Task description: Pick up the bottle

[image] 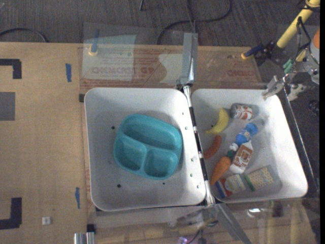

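Lying bottle (242, 151) (jaws (278, 85) well apart)

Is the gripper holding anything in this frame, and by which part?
Nothing is held. The bottle lies in the right bin, and the gripper is up at that bin's far corner.

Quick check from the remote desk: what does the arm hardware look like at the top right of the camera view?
Little of it is clear. A yellow tube-shaped part slants near the corner, with a blue piece at its lower end. Below it sits pale grey metal hardware above the right bin rim, likely the gripper, too small to make out.
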You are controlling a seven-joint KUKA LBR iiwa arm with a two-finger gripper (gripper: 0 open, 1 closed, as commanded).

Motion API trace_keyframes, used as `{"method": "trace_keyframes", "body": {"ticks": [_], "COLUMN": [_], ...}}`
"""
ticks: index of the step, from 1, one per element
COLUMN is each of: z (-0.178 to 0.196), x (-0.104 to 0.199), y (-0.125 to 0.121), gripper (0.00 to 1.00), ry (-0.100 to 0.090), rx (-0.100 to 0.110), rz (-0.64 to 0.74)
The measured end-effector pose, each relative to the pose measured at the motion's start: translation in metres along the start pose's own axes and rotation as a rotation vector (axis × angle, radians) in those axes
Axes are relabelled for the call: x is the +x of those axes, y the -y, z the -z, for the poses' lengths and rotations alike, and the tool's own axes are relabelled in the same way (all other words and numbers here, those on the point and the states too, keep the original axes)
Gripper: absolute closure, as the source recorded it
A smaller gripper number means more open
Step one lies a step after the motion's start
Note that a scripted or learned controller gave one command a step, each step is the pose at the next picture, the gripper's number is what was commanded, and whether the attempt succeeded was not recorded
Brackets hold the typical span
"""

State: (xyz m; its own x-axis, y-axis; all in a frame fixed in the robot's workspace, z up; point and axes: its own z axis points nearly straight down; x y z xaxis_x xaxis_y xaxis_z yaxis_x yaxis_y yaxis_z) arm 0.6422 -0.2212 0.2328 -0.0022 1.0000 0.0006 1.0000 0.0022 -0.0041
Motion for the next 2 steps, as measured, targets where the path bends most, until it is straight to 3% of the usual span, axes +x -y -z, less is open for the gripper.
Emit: {"method": "trace_keyframes", "body": {"ticks": [1, 2], "z": [-0.134, -0.145], "x": [0.004, 0.006], "y": [0.016, 0.063], "gripper": [0.00, 0.00], "ry": [-0.004, -0.007], "rx": [-0.008, -0.012], "rz": [0.137, 0.135]}}
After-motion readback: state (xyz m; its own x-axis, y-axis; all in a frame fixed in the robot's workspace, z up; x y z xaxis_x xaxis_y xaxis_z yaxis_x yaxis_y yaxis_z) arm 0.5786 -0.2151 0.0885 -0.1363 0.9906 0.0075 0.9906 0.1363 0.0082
